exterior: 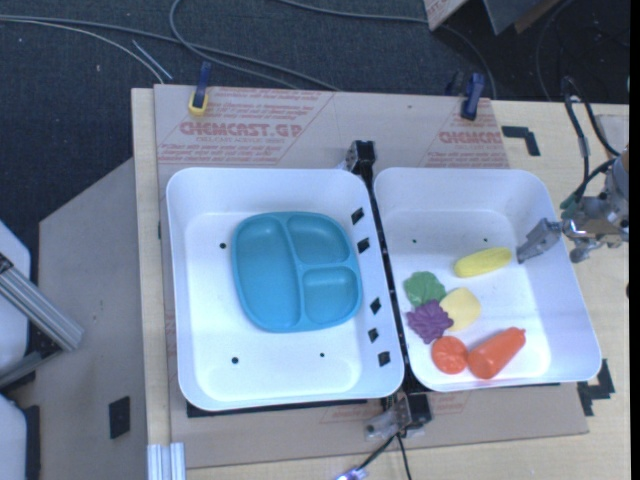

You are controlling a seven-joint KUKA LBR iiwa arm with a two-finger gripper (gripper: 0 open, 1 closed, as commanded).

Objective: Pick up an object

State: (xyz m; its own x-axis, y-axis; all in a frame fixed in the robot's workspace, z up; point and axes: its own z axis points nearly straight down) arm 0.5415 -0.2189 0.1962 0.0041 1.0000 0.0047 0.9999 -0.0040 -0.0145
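Note:
The right bin point(560, 298) holds several toy foods. A long yellow piece point(484, 261) lies near its middle, with a green piece point(423, 287), a purple grape bunch point(428, 321) and a pale yellow piece point(462, 306) below it. A red tomato point(449, 354) and an orange carrot point(497, 352) sit by the front wall. My gripper point(560, 242) hangs over the bin's right rim, to the right of the long yellow piece and apart from it. It is open, with nothing between its fingers.
The left bin point(200, 368) holds a blue divided plate point(296, 270). A row of black clips point(372, 268) runs along the seam between the bins. Cables point(590, 148) hang near the arm at the right edge.

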